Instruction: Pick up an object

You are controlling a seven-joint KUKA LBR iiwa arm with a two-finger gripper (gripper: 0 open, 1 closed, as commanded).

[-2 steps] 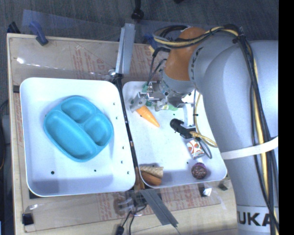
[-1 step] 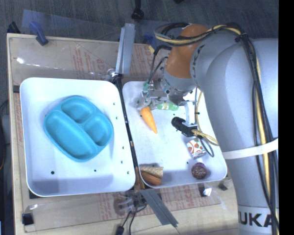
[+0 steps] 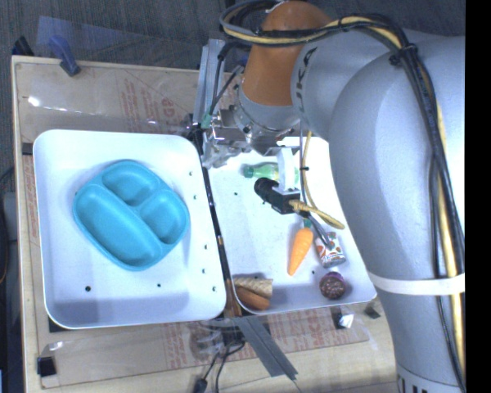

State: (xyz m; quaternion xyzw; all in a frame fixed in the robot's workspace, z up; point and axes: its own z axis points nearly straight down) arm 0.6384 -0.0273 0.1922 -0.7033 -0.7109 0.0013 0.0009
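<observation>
Since the gripper [image 3: 216, 140] hangs over the far left corner of the right bin [image 3: 244, 228], close to the wall it shares with the left bin [image 3: 53, 293], the step in hand looks like choosing a target and lining up on it. Whether the gripper is released or clenched I cannot tell, because the wrist hides it from above, and nothing can be seen held in it.

The likely candidates all lie in the right bin. A green item [image 3: 260, 170] sits just right of the gripper at the far end. An orange carrot [image 3: 299, 252] lies toward the right side, thick end far and tip near. A small can [image 3: 331, 252] is just beside it on the right, and a dark round piece [image 3: 333, 286] lies nearer. A brown piece [image 3: 254, 292] sits at the near left corner. The left bin holds a blue divided plate [image 3: 131, 211], broad and shallow, and probably a poor fit for a two-finger grasp.

The green item is the shortest reach, but I judge the carrot the cleaner grasp. Close across its width at the thicker part, keeping clear of the can. Descend straight and away from the bin walls, since a corner approach risks striking the rim.
</observation>
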